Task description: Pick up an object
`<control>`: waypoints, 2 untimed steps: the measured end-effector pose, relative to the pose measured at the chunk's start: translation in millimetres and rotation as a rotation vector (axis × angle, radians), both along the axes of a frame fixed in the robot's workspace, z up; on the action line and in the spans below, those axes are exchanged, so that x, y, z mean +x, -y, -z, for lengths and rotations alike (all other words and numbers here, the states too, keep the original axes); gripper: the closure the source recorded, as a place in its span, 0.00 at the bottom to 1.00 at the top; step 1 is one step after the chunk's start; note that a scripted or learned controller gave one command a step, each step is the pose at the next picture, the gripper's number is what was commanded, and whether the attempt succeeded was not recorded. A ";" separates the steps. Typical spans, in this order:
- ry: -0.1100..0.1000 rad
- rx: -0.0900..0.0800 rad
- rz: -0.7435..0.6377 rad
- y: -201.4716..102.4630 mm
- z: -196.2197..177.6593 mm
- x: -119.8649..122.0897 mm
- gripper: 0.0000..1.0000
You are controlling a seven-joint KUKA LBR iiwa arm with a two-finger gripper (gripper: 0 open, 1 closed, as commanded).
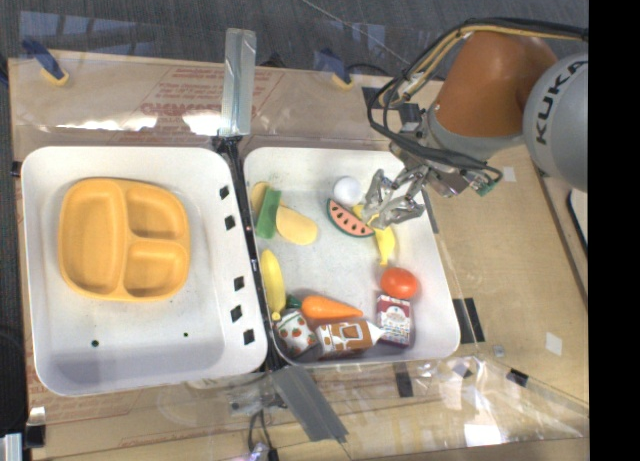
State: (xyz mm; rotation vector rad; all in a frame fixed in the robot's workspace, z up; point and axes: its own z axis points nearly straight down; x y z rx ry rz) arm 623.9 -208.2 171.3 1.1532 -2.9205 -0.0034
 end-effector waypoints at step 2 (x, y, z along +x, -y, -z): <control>0.006 0.000 -0.063 -0.7 78.7 -9.9 0.00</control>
